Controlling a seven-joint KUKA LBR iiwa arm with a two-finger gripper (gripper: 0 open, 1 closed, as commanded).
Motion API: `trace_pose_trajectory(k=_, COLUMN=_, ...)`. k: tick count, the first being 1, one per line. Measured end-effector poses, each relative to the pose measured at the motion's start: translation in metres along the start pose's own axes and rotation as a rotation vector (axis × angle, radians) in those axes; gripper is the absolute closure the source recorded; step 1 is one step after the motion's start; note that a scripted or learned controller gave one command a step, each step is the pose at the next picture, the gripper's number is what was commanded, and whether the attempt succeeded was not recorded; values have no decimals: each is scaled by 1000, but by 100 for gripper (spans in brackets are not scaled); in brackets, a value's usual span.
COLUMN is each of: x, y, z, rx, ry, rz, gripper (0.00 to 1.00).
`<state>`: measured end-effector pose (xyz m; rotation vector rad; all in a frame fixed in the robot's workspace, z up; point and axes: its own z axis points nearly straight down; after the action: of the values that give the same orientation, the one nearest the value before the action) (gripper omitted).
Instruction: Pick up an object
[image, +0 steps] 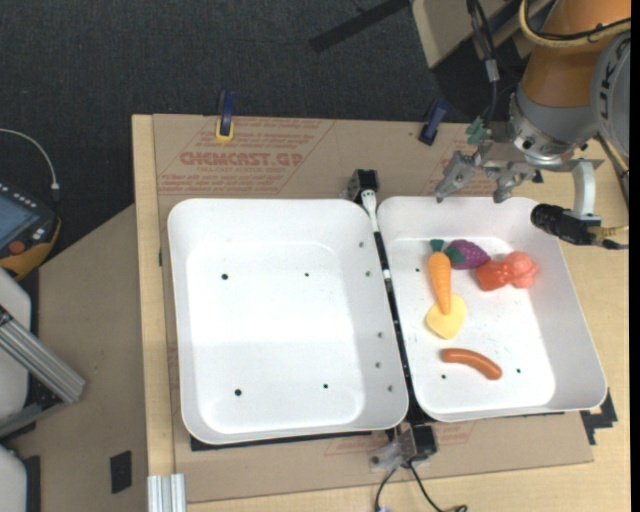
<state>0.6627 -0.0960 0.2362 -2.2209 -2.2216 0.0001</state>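
Nearest the camera, at the front edge of the desk (300, 480), a black clip (415, 442) with a trailing cable sits where the two white bins meet. Just beyond it lie the left bin (200, 330), with only small dark dots on its floor, and the right bin (570, 350), which holds all the toy food. Closest in that right bin is an orange-brown sausage (472, 363), lying apart from the others near the front. Farther back, a pale yellow piece (446, 320) touches the lower end of an orange carrot (440, 280), which points away from the camera with its green top toward the far wall. Beside the carrot's top sits a purple piece (468, 253), and to the right of that, close by but apart, a red lumpy piece (507, 271). A second black clip (364, 185) marks the far end of the seam between the bins. Over the far rim of the right bin hangs the gripper (483, 183), its fingers spread apart with nothing between them, well clear of every toy. Above it rises the grey arm with its orange band (560, 70). At the back of the desk, a blue and yellow clamp (226, 118) and a blue clamp (434, 121) grip the brown board.
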Motion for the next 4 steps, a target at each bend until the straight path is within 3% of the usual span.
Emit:
trace_pose_trajectory(k=1, x=-60, y=-37, z=138, rx=-3, ry=-2, rz=9, gripper=0)
trace_pose_trajectory(k=2, x=7, y=-27, z=152, rx=3, ry=3, rz=-6, gripper=0)
trace_pose_trajectory(k=3, x=3, y=-27, z=140, rx=0, ry=0, rz=0, gripper=100)
trace_pose_trajectory(k=4, x=44, y=-66, z=47, rx=-2, ry=1, rz=-2, gripper=100)
